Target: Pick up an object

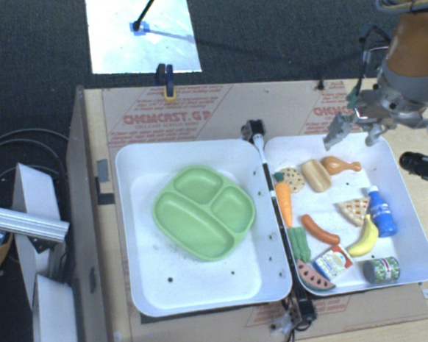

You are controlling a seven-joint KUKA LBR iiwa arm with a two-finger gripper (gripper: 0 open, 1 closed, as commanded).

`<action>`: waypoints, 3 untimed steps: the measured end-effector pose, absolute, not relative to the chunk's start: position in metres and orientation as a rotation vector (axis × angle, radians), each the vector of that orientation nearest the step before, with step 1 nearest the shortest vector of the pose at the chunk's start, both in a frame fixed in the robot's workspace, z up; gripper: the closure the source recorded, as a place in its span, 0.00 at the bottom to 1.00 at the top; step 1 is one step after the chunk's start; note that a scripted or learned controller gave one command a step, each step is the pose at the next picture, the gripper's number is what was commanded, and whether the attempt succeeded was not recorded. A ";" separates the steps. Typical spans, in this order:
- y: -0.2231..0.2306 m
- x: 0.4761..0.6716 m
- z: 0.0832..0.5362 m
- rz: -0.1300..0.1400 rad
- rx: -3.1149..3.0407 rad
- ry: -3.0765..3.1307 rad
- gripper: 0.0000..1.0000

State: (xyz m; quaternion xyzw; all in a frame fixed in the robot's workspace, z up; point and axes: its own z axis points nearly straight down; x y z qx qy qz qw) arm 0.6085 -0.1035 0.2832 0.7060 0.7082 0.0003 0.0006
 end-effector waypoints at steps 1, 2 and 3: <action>-0.123 0.589 0.150 -0.011 2.229 2.226 0.00; -0.087 0.532 0.082 0.000 2.224 2.224 0.00; -0.088 0.535 0.095 0.003 2.219 2.223 1.00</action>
